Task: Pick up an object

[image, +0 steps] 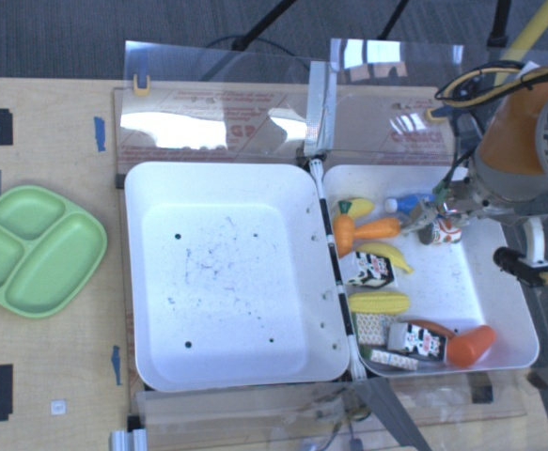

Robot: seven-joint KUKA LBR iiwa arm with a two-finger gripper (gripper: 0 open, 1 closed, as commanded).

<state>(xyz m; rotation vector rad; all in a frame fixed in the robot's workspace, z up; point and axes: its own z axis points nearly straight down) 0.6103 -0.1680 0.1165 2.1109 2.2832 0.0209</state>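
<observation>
Arm (523,144) enters from frame right, wrist bent down over right bin (499,294) upper area. Tool (440,222) low beside the carrot (372,230) and blue item (409,203); can't tell its opening or any hold.

No legible text, labels or numbers.

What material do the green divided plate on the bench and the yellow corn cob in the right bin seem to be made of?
The green divided plate looks like molded plastic with a smooth, matte finish: uniform color, rounded compartment edges, soft highlights. The corn cob is probably a plastic or rubber toy, since its yellow is even and slightly shiny; the view is too coarse to tell which. The right bin appears to be smooth white plastic.
</observation>
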